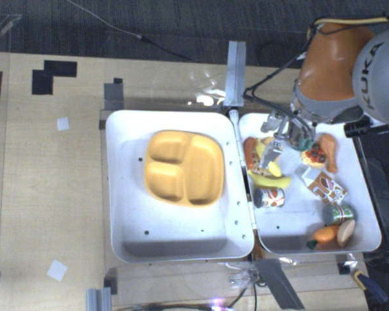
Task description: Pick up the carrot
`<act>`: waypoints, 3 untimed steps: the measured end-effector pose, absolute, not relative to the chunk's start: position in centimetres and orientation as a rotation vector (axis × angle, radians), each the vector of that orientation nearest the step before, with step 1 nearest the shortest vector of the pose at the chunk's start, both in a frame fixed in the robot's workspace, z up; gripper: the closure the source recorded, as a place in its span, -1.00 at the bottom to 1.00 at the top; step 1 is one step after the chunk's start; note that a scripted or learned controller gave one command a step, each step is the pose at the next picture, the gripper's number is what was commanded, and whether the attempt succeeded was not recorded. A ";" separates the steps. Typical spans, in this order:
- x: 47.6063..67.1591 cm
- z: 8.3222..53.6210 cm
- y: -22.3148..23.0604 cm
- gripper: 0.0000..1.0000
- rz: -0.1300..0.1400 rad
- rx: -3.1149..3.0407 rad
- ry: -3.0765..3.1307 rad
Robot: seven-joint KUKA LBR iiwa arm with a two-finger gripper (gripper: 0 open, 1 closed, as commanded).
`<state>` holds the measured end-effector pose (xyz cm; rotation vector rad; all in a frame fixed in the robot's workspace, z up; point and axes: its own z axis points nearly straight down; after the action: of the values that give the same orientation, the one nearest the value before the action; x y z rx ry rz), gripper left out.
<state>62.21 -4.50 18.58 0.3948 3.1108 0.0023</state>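
Two bins sit side by side on the surface [45, 206]: the left bin [126, 238] holds a divided tray [183, 168] near its middle, and the right bin [369, 232] holds the smaller things. In the right bin the claw [272, 153] hangs over the left part, above a banana [272, 181] with a can [271, 198] just in front of it. The carrot [324, 234] lies at the front right corner beside what may be an egg [345, 231], with a small carton [326, 188] behind them.
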 end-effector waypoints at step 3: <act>49.9 11.5 -14.6 1.00 0.001 0.708 3.043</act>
<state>49.93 -14.60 11.54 0.7083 3.0435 0.0008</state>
